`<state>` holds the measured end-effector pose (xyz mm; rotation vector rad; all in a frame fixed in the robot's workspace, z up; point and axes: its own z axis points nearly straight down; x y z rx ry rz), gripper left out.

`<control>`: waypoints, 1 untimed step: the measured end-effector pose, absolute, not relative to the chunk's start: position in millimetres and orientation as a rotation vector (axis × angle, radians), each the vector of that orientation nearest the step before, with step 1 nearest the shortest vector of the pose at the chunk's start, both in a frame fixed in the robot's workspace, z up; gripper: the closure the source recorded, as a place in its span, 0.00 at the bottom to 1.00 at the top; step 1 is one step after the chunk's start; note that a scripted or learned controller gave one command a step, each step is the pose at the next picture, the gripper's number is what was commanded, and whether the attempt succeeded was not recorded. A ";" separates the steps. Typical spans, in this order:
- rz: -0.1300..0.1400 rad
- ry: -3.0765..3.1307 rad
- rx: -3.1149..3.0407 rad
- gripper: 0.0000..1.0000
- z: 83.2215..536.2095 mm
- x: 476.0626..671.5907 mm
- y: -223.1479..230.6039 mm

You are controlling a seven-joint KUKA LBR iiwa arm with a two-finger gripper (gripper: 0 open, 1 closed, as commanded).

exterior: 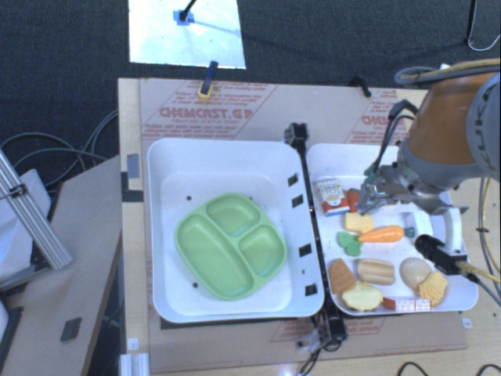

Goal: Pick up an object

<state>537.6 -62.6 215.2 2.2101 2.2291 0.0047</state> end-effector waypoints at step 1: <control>0.005 2.232 2.209 1.00 217.5 556.8 -9.7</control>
